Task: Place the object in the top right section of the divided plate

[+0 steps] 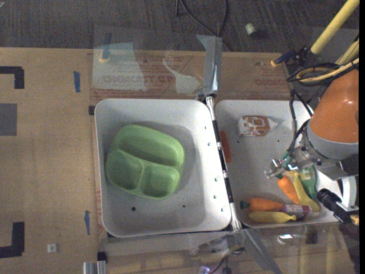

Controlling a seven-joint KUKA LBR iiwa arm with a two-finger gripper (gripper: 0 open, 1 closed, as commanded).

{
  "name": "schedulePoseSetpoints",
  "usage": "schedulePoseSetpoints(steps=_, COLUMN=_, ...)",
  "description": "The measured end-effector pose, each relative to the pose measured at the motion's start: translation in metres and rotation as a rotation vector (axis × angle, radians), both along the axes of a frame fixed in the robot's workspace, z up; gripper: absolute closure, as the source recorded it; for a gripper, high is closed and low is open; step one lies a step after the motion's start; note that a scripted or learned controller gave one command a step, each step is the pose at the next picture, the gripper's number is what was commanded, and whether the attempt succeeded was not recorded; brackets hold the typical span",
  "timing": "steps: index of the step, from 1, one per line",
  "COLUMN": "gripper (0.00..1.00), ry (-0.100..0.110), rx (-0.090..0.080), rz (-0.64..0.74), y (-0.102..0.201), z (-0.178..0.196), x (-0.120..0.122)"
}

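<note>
The green divided plate point(146, 161) lies in the left bin point(194, 116), turned a little clockwise. It has one long section along its far side and two smaller ones along its near side, all bare. My gripper point(281, 168) is low over the right bin point(251, 153), at its right side. Just below it lie an orange carrot-like piece point(288, 189), a yellow banana-like piece point(303, 192) and a green item point(308, 180). Whether any of them sits in the gripper is hidden by the wrist.
The right bin also holds a small white and brown carton point(255, 125) at the back, a red-orange stick point(225, 146) by the left wall, and a carrot point(266, 204) and a yellow piece point(275, 216) at the front. Cables and a yellow pole point(336, 21) stand at the far right.
</note>
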State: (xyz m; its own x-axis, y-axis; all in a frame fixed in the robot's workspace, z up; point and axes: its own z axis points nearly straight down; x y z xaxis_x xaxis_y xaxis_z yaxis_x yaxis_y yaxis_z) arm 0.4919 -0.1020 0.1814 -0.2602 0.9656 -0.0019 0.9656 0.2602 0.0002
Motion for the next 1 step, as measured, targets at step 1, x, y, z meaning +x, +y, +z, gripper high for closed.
schedulePoseSetpoints(steps=1, gripper=1.00, ry=-0.002, rx=0.001, rz=0.104, y=0.0718, z=0.0030, x=0.0399)
